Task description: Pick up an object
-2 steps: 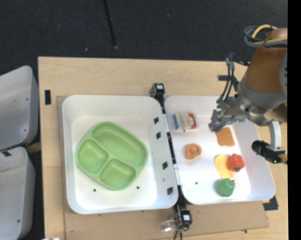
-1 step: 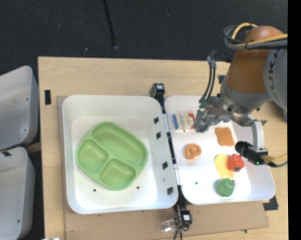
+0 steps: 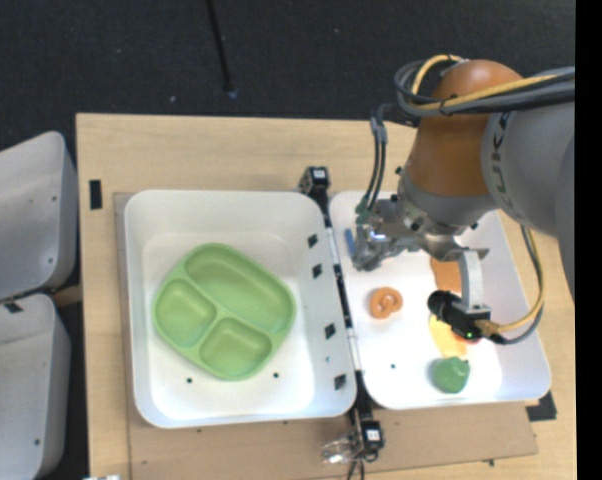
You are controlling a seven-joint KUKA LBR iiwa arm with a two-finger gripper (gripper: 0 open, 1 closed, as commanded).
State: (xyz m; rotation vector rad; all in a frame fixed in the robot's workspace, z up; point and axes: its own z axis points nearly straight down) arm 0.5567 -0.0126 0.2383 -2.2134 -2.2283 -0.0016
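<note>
- Far left: two pale grey panels (image 3: 21, 218), one above the other, beside the wooden bench (image 3: 231, 133).
- Two shallow white bins side by side on that bench, touching along the middle seam.
- Left bin (image 3: 141, 388): one light green divided plate (image 3: 224, 311), rounded, with three compartments, lying flat and turned at a slant, a little left of the bin's centre.
- Along the seam: a row of small black clips (image 3: 331, 303), plus one black fitting at the top end and another at the bottom end.
- Right bin (image 3: 401, 393): three small loose items, all in its lower half.
- One orange ring (image 3: 385, 303), doughnut-shaped, matte, lying flat near the bin's middle, apart from the others.
- One green lump (image 3: 449, 374), rounded with a small point on top, near the front rim, just below a yellow piece.
- One yellow piece (image 3: 444, 336), pale, partly hidden under a black part of the arm.
- One gripper (image 3: 366, 256) low over the upper left part of the right bin, close to the seam, above and left of the orange ring; nothing visibly between its tips, and cannot tell whether spread or pressed together.
- One arm (image 3: 456, 148), grey with an orange band, reaching in from the right, trailing yellow and dark cables.
</note>
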